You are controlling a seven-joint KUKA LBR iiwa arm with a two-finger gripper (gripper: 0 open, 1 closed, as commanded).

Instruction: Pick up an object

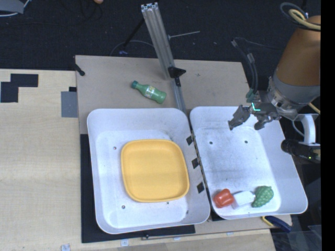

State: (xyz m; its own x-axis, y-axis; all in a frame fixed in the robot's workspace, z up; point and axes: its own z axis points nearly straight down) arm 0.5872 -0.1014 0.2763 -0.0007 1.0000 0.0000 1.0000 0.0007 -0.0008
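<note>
The gripper (248, 120) hung over the far end of the right bin (285, 171), its two dark fingers spread apart with nothing between them. Well in front of it, along that bin's near wall, a red pepper (224, 197), a small white block (243, 198) and a green bumpy piece (263, 195) lay in a row, touching one another. To its left, the left bin (102, 140) held a yellow plate (155, 170). Farther left and beyond, a green bottle (148, 91) lay on the tabletop (212, 82).
</note>
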